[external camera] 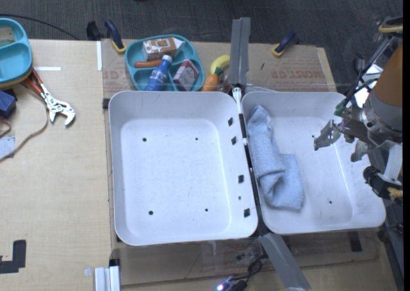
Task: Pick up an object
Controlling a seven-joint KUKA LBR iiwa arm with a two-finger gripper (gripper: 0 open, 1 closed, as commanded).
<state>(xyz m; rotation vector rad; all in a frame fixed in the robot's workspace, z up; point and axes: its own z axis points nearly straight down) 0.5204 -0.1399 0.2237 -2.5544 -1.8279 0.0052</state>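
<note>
One candidate I see: blue-grey cloth (272, 163), crumpled in right bin (333, 216), pressed against its left wall. Left bin (173, 232) holds nothing for me. End effector (336, 131) hovers over right bin's right half, near right rim; cannot tell finger state, clutter of metal there, nothing visibly gripped. Cloth lies to camera-left of end effector, apart from it, no contact. Cloth's long axis runs far-to-near along dividing wall, bulkiest fold at near end. My judgement: next move is leftward traverse, then descent onto thick fold.
</note>
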